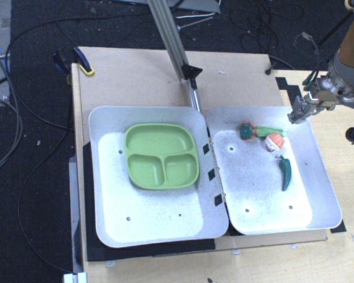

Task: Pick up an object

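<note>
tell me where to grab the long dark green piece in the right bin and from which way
Grip the dark green piece across its narrow middle, coming straight down from above. It lies flat and alone on the right bin floor, long axis running near to far, so fingers should close across its width. The gripper hangs up by the bin's far edge.

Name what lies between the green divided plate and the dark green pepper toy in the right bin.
In the camera view, between the green divided plate and the pepper toy lie the bins' meeting rims and bare right-bin floor.

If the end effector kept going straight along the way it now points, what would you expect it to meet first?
The end effector points down and left; it would probably first meet the right bin near its upper right rim, short of the toys, though depth is unclear.
</note>
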Controlling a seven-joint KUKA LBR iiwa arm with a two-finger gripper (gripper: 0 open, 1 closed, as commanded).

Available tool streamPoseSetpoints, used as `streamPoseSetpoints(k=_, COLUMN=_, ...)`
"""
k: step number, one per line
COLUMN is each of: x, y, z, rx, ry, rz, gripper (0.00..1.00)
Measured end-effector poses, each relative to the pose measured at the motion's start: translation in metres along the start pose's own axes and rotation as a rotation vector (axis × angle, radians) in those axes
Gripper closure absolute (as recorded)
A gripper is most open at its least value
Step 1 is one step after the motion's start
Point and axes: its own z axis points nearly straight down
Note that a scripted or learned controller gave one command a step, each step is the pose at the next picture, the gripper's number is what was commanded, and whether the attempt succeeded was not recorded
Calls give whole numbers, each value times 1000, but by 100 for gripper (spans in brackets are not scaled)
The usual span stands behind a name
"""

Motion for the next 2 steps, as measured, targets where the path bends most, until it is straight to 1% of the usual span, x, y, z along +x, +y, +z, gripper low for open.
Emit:
streamPoseSetpoints(k=1, x=46, y=-1, z=15, rx=6, ry=3, rz=-4, gripper=100)
streamPoseSetpoints(k=2, x=107, y=9, z=25, rx=6, ry=4, rz=-5, gripper=100)
